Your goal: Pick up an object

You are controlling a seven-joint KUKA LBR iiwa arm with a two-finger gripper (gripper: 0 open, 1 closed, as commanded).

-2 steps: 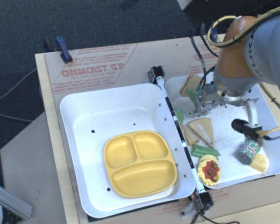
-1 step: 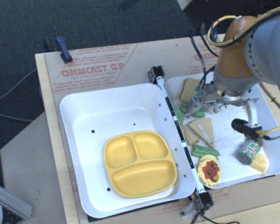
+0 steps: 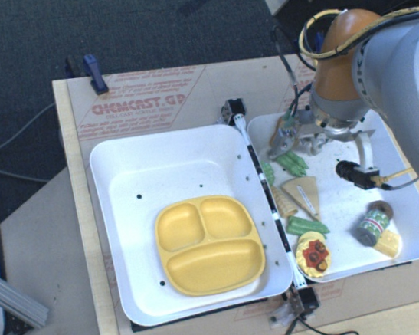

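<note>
1. The arm reaches over the right bin, its gripper low near that bin's far left corner.
2. Whether the gripper is holding anything I cannot tell.
3. Green pods lie just beside the gripper, toward the bin's middle.
4. A tan wedge and a green leaf lie along the left wall, nearer the front.
5. A pizza slice sits at the front left corner.
6. A small can lies near the front right, well apart from the gripper.
7. A yellow tray rests in the left bin.
</note>
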